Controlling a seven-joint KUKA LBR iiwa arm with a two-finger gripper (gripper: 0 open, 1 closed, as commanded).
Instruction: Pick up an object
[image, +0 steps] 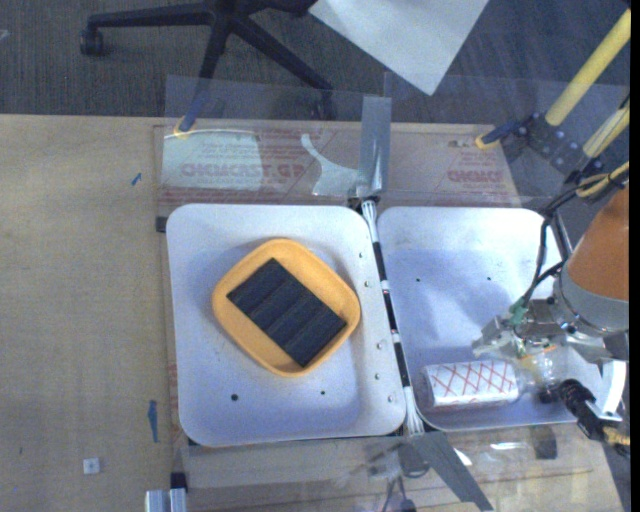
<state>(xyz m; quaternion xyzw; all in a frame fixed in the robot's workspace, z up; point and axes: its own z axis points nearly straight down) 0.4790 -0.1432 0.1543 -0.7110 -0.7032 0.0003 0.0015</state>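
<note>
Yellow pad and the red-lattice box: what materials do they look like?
Yellow pad, left bin: looks like soft matte foam or rubber, given its rounded, dull edges; the dark ribbed inset reads as moulded rubber or plastic. Red-lattice box, right bin: probably printed card or a plastic wrapper, white with a slight sheen; too blurred to settle.

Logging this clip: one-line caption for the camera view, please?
Gripper low in the right bin beside a red-patterned white box; yellow tray with dark insert in the left bin.
</note>
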